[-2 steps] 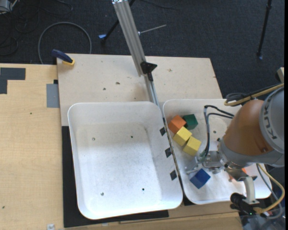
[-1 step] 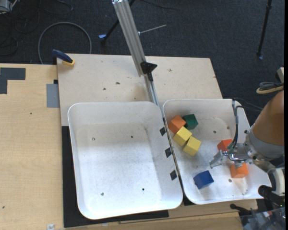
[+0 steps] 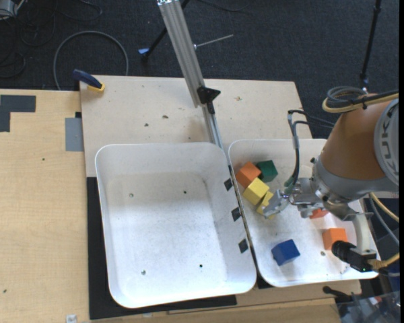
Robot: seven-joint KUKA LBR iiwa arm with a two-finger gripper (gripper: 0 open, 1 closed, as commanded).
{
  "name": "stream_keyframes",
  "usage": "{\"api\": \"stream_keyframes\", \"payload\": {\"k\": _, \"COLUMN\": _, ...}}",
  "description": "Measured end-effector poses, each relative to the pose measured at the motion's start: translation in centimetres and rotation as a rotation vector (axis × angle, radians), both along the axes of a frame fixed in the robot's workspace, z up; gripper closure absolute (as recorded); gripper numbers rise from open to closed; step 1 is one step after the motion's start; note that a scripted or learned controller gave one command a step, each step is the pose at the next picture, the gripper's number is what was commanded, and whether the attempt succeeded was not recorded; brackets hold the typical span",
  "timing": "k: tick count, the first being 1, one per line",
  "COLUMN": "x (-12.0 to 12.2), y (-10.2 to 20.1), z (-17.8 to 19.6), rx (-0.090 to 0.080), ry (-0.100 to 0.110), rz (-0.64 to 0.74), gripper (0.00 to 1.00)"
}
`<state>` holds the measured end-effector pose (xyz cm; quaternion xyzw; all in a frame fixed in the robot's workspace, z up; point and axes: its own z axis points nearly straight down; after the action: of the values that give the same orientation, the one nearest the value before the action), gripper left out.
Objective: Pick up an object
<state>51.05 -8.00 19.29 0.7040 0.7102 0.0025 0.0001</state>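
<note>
The end effector (image 3: 277,204) sits low against the yellow block (image 3: 256,192), apparently positioned to grasp it, though I cannot tell its opening.

Even, diffuse overhead light, fairly bright; the two white bins (image 3: 168,247) look nearly washed out, with faint grey speckle; shadows are soft and short beneath the arm (image 3: 360,147); the dark floor (image 3: 269,32) loses detail; the whole picture is slightly soft and grainy.
</note>
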Motion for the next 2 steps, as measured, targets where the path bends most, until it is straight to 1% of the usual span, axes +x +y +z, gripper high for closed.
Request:
{"api": "stream_keyframes", "payload": {"k": 1, "x": 6.4, "y": 0.8, "z": -0.3, "rx": -0.004, "ry": 0.002, "rz": -0.007, "gripper": 0.0}}
{"api": "stream_keyframes", "payload": {"k": 2, "x": 3.8, "y": -0.9, "z": -0.3, "rx": -0.003, "ry": 0.009, "rz": -0.01, "gripper": 0.0}}
